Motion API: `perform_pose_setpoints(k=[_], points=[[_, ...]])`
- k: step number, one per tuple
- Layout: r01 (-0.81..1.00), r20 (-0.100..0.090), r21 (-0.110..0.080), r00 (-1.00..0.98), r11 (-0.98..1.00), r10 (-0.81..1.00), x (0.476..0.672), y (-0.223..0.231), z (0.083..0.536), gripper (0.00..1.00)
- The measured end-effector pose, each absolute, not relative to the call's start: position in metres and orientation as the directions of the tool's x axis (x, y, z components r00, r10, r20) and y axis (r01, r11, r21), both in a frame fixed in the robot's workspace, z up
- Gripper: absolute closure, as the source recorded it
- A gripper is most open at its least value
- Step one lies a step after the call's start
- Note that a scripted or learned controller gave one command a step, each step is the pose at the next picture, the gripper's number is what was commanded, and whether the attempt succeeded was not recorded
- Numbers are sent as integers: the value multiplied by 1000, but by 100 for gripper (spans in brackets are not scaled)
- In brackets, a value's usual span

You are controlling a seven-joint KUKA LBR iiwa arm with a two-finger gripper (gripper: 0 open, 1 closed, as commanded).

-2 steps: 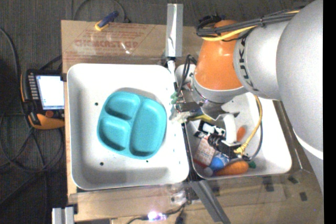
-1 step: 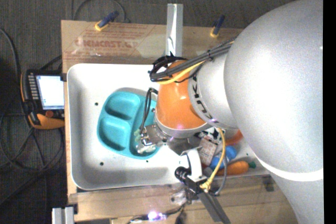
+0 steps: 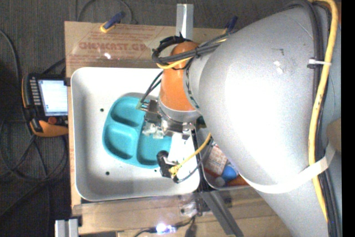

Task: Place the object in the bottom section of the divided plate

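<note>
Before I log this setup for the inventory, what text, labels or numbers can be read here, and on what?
Cardboard sheet behind the bin: faint red print, too washed out to read.
Handheld pendant on the left: lit screen, text too small to read.
Packets in the right bin: printing blurred, unreadable.
Teal plate: no markings.

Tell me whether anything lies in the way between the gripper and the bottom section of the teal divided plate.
No obstacle is visible. The gripper hangs directly above the right side of the divided plate in the left bin. The visible sections look bare, but the wrist hides part of the plate. No object is visible in the gripper.
</note>
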State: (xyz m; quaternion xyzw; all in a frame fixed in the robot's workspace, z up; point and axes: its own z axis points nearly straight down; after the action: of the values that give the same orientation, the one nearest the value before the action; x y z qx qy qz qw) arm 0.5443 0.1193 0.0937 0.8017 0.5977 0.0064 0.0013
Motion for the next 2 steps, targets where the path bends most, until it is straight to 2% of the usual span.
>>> perform_pose_setpoints(k=[1,2], points=[[947,4,34,321,-321,947,519,28,155,100],[969,-20,30,246,-245,969,521,35,158,100]])
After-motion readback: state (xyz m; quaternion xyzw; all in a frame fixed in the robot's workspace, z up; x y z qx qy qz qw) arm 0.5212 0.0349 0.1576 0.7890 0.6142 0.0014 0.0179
